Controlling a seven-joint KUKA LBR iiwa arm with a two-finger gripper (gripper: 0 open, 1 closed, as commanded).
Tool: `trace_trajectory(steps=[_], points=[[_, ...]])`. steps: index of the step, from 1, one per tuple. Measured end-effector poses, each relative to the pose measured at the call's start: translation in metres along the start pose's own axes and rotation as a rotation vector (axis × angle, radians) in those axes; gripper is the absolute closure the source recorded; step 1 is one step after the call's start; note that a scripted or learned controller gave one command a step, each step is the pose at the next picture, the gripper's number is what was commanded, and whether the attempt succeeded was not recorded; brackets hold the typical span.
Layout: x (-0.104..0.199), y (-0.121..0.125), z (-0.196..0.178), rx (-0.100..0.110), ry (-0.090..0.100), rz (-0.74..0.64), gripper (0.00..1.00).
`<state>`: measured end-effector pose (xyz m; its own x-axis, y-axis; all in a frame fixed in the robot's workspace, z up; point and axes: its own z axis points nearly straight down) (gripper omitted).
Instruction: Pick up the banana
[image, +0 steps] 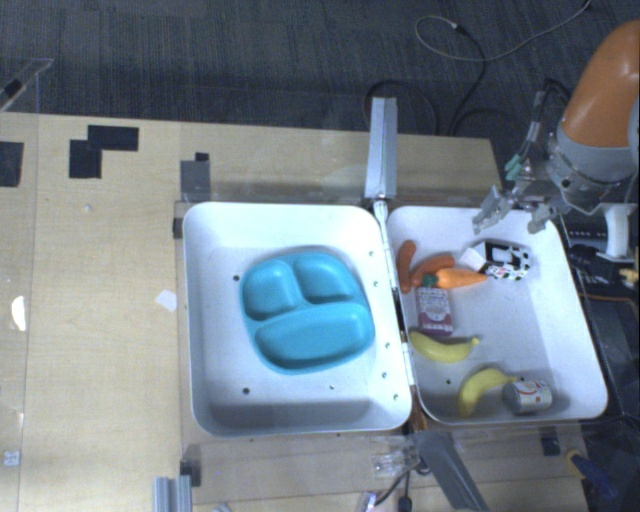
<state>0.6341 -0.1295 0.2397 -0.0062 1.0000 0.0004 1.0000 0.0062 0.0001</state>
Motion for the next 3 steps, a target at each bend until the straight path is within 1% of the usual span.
trace_trajectory(steps=[1, 2, 3], points=[[0.030, 0.001, -0.019, -0.001, 0.000, 0.105, 0.00], [0.016, 0.026, -0.128, -0.002, -0.001, -0.153, 0.00], [-0.013, -0.051, 0.015, 0.001, 0.000, -0.189, 0.00]])
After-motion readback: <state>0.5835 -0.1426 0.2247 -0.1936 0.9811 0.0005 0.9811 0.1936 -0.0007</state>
